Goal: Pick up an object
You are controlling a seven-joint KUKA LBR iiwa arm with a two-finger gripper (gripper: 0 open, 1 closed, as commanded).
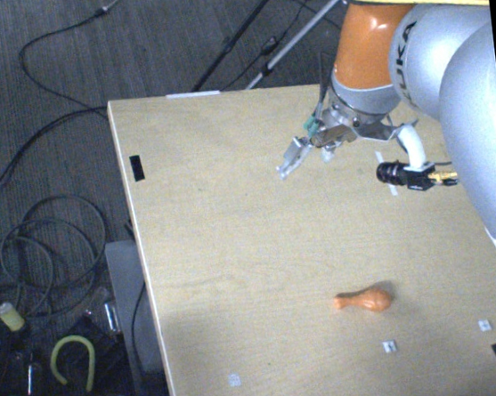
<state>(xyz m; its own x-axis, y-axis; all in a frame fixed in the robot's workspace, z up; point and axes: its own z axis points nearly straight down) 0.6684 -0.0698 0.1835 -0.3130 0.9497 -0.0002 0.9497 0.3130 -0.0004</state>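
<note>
An orange pear-shaped object (365, 299) lies on its side on the pale wooden bench top (238, 265), towards the near right. My gripper (292, 158) hangs over the far middle of the bench, well beyond the orange object and a little to its left. Its silvery fingers (286, 168) point down-left and stand open with nothing between them. The grey arm with its orange band (371, 34) comes in from the upper right.
A black fitting with a yellow tip (414, 174) sticks out beside the wrist. Small black and white markers (389, 346) dot the bench near its front right. Cables and tools (60, 350) lie on the floor past the bench's left edge.
</note>
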